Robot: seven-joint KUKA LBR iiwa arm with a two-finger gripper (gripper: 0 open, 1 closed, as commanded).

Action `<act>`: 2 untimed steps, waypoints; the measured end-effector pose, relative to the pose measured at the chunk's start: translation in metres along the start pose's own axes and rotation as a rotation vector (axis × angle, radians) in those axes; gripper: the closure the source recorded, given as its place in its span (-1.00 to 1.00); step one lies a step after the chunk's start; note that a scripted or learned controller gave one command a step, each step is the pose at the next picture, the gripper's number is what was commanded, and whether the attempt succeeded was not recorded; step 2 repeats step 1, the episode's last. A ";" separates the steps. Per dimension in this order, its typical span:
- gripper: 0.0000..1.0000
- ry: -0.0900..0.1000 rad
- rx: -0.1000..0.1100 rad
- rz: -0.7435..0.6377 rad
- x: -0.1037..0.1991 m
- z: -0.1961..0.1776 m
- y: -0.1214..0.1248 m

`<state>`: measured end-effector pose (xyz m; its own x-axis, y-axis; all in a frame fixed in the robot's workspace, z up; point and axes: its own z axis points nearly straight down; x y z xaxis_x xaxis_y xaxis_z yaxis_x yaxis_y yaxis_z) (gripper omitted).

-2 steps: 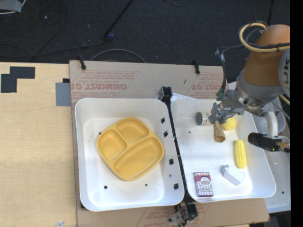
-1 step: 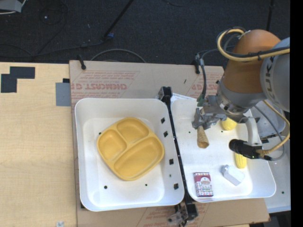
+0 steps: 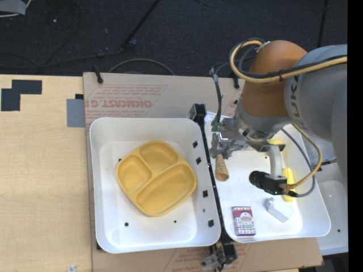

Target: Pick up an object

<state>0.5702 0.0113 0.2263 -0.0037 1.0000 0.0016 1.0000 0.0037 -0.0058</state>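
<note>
The gripper (image 3: pixel 220 152) hangs over the right bin's (image 3: pixel 317 222) left edge; I cannot tell its state. A cork (image 3: pixel 221 169) lies just below it. A red box (image 3: pixel 243 220), label unreadable, sits at the front edge. The left bin (image 3: pixel 108 220) holds a yellow tray (image 3: pixel 156 177).
</note>
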 end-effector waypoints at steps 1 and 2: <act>1.00 -0.001 -0.003 -0.001 0.055 -0.010 -0.002; 1.00 -0.001 -0.003 -0.001 0.055 -0.010 -0.002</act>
